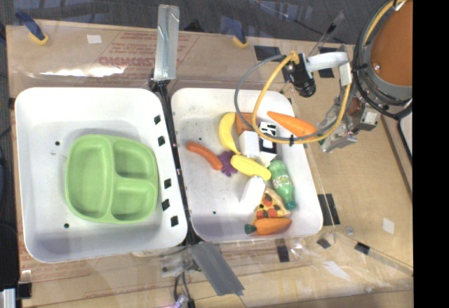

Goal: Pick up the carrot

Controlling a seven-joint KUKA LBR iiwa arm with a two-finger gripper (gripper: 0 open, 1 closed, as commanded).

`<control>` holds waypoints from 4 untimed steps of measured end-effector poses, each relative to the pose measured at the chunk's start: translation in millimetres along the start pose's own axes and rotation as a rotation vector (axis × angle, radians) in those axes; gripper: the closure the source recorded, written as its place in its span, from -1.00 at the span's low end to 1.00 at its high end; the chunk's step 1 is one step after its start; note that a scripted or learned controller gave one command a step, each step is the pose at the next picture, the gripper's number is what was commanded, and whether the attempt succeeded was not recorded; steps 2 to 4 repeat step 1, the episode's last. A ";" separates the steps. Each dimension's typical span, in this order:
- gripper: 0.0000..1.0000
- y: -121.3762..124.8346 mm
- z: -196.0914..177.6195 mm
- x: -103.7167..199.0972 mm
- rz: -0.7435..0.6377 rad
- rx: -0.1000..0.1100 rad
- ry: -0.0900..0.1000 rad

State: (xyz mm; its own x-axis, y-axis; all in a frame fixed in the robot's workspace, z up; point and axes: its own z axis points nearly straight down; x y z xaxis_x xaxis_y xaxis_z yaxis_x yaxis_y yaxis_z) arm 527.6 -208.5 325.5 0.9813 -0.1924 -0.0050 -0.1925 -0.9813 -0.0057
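glossy plastic carrot (291, 123); smooth, seemingly plastic green tray (111, 177).

Faint reddish mirrored print on the clear sheet (126, 54) behind the bins, too blurred to read; no other legible text.

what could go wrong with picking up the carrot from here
1. The orange tapered carrot lies at the right white bin's upper right rim, where it may tip out over the edge.
2. Yellow bananas and a green bottle crowd it, so they may get nudged.
3. The looping yellow cable might snag.
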 end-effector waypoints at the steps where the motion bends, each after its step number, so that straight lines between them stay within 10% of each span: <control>1: 1.00 0.9 -76.7 -4.8 0.010 -0.001 0.011; 4: 1.00 0.9 -76.7 -4.8 0.010 -0.001 0.011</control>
